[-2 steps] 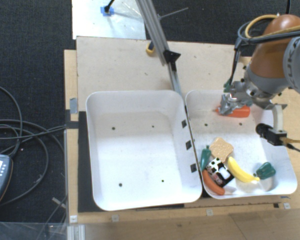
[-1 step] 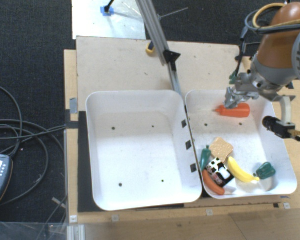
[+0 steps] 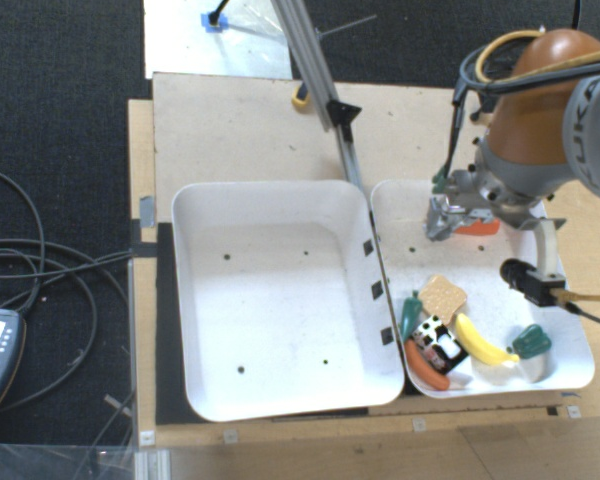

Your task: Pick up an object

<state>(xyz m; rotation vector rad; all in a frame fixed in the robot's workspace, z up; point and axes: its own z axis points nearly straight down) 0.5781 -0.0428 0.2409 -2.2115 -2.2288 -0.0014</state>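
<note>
My gripper (image 3: 439, 220) hangs over the far part of the right bin (image 3: 580, 353), pointing down near its back left area. A small orange object (image 3: 479, 228) shows just to the right of the gripper, partly hidden under the wrist; I cannot tell whether it is held or lying on the bin floor. At the bin's near end lie a tan slice (image 3: 443, 295), a yellow banana (image 3: 480, 342), a green piece (image 3: 531, 341), a black-and-white block (image 3: 436, 336), a red-orange sausage shape (image 3: 426, 364) and a dark green item (image 3: 410, 314).
The left bin (image 3: 195, 268) stands beside the right one, sharing a middle wall. A slanted metal pole (image 3: 315, 58) crosses the back of the bench. A black part on the arm's cable (image 3: 525, 280) hangs over the right bin. Cables lie off the bench at left.
</note>
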